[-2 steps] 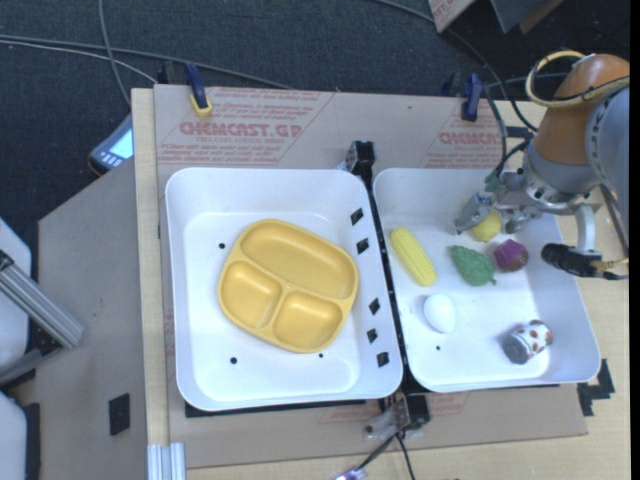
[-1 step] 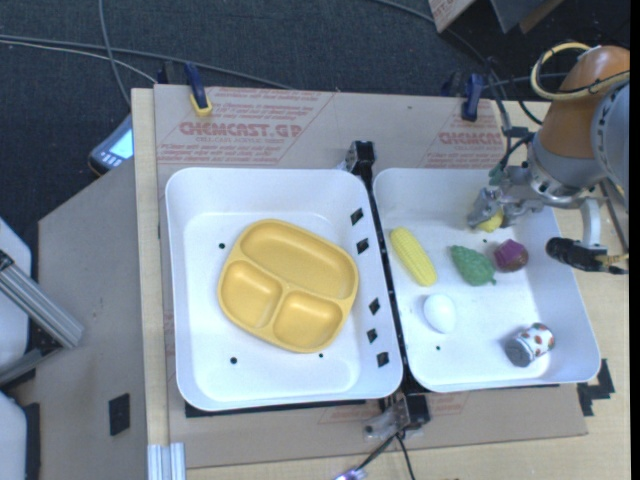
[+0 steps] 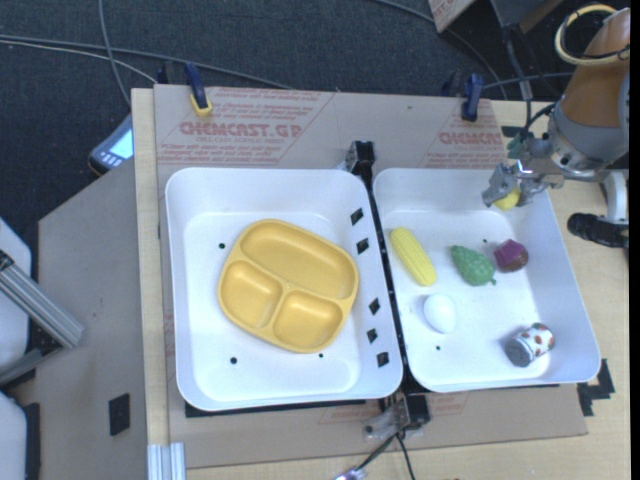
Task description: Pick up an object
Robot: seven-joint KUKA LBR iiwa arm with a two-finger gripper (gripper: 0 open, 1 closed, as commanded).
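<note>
Gripper [image 3: 508, 190] hovers at right bin's [image 3: 570, 268] far corner, something yellow [image 3: 510, 200] at fingertips; grip unclear. Plum [image 3: 511, 256] nearest below: likely light, smooth, slippery; pinch across middle.

Two white bins — the left bin [image 3: 190, 268] and the right bin [image 3: 570, 298]; one yellow divided plate [image 3: 288, 284] in the left; in the right, one corn cob [image 3: 411, 256], one white egg [image 3: 438, 313], one green vegetable [image 3: 472, 265], one purple item [image 3: 511, 256], one small can [image 3: 528, 344] — five loose pieces; two blue clamps [image 3: 197, 93] at the board's far edge.
</note>
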